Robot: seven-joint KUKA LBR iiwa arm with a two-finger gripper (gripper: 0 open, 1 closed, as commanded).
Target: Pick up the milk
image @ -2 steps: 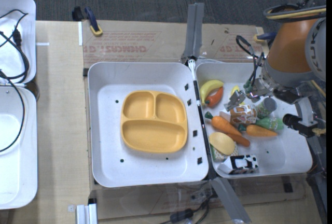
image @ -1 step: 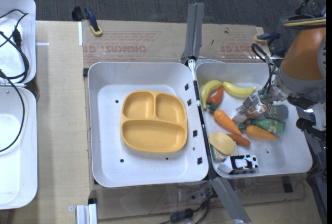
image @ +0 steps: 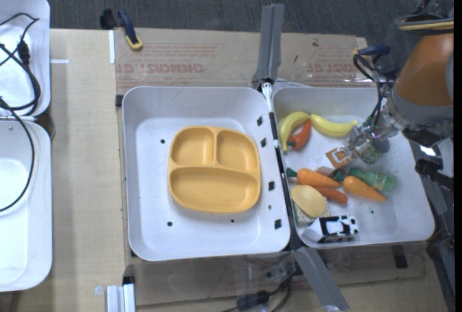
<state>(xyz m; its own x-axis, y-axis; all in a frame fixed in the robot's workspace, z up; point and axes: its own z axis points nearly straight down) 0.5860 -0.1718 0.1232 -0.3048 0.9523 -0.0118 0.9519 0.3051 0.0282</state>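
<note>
The milk (image: 338, 228) is a small white carton with black cow patches, lying on its side at the front edge of the right bin (image: 411, 227). My gripper (image: 363, 141) hangs low over the middle of that bin, well behind the milk and a little to its right. It sits just below a yellow banana (image: 333, 126) and over a green bottle (image: 374, 178). Nothing of the milk is hidden.
Around the milk lie two carrots (image: 323, 181), a third carrot (image: 364, 190), a tan round item (image: 309, 201), a small orange-and-white card (image: 338, 157), a red pepper (image: 301, 136) and a second banana (image: 290, 126). The left bin (image: 144, 159) holds a yellow divided plate (image: 214, 169).
</note>
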